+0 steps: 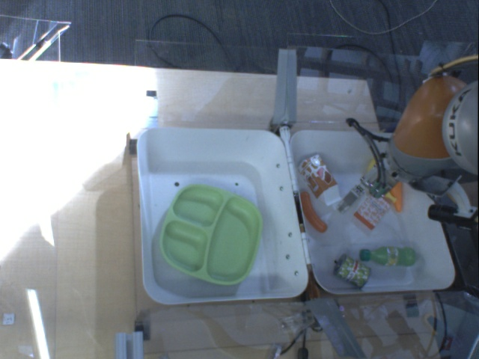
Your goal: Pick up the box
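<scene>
One small flat orange-and-white cardboard box in right white bin | we judge it light, stiff | take narrow edges | gripper just above, state: cannot tell

Matt green plastic tray, glossy white plastic bins, pale wood bench

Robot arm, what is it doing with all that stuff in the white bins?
The robot arm reaches into the right bin, its gripper low over the orange-and-white box it should pick up. The box lies on the bin floor. Nearby are a snack packet, sausage, green bottle and can. The left bin holds a green tray.
</scene>
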`<state>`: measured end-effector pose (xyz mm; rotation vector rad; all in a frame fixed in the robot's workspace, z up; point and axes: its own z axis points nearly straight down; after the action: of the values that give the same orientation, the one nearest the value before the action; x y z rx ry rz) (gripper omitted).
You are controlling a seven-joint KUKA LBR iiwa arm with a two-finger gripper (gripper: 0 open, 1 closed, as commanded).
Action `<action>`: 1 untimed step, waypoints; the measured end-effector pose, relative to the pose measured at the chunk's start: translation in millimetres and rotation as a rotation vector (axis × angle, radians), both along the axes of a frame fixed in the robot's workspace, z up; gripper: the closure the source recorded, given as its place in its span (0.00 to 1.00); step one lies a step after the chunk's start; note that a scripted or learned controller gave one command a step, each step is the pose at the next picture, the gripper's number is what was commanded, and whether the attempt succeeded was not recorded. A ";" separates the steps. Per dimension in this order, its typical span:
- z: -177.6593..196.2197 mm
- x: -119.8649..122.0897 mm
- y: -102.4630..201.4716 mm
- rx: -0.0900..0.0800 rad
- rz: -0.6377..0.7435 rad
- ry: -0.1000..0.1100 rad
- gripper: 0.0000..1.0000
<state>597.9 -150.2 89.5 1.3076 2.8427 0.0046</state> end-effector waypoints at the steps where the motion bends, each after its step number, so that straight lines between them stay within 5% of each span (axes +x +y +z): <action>1: 0.2 -37.9 12.8 0.003 -0.184 -0.002 0.00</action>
<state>560.0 -137.4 89.8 1.5631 2.7096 0.0077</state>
